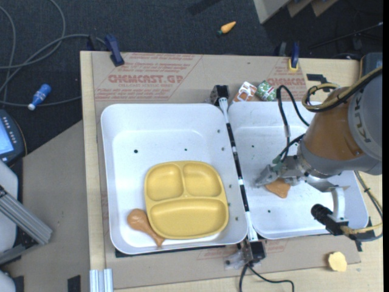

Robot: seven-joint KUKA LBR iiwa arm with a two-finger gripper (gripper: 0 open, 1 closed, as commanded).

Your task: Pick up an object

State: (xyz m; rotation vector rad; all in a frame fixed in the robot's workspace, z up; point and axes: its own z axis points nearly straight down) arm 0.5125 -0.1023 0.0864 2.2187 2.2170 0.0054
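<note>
In the right bin (273, 221), the gripper (270, 176) sits low over an orange piece (280, 189), its tip just touching the piece's upper edge. Whether the fingers are wide or narrow I cannot tell. This looks like the grasping step; next calls for closing and lifting. The yellow tray (185, 199) lies in the left bin (121, 132) on the desk (152, 75).
</note>
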